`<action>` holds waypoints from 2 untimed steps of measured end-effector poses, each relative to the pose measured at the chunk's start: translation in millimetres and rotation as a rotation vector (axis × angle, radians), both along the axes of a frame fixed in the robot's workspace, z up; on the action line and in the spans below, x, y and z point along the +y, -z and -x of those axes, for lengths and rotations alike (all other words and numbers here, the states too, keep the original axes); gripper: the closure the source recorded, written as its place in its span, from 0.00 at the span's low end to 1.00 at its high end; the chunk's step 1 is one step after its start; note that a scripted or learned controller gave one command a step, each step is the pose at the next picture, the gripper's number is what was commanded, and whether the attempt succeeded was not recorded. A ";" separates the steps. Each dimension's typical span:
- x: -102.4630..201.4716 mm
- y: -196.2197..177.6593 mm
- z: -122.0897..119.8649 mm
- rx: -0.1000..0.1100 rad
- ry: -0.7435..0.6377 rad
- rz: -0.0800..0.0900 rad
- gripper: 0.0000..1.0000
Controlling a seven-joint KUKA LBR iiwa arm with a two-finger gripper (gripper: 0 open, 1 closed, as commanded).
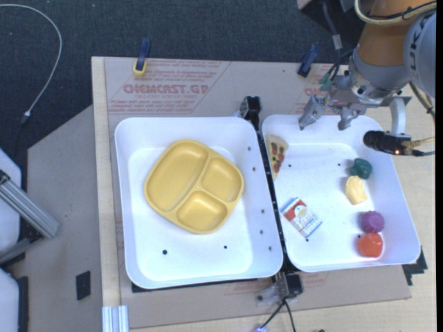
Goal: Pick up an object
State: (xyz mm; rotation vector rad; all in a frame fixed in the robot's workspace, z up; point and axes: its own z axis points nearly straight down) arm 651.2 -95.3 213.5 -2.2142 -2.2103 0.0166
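My gripper [325, 120] hangs over the far edge of the right bin [332, 251], its two grey fingers spread apart with nothing between them. In that bin lie a pizza slice [276, 154] at the left wall, a small red and white carton [302, 217] in the middle, and along the right side a dark green piece [360, 168], a pale yellow piece [356, 189], a purple fruit [372, 221] and a red-orange fruit [370, 245]. All of them lie apart from the gripper.
The left bin [138, 247] holds a yellow divided plate [194, 185]. A black clamp [250, 106] sits between the bins at the back. Blue clips [141, 55] [308, 59] pin the cardboard sheet's far edge. A black cylinder [381, 141] sticks out right of the gripper.
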 end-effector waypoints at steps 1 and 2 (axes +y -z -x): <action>0.3 -9.6 -2.6 -0.015 -0.002 0.001 0.00; 2.5 33.3 -5.3 -0.011 -0.003 0.001 0.00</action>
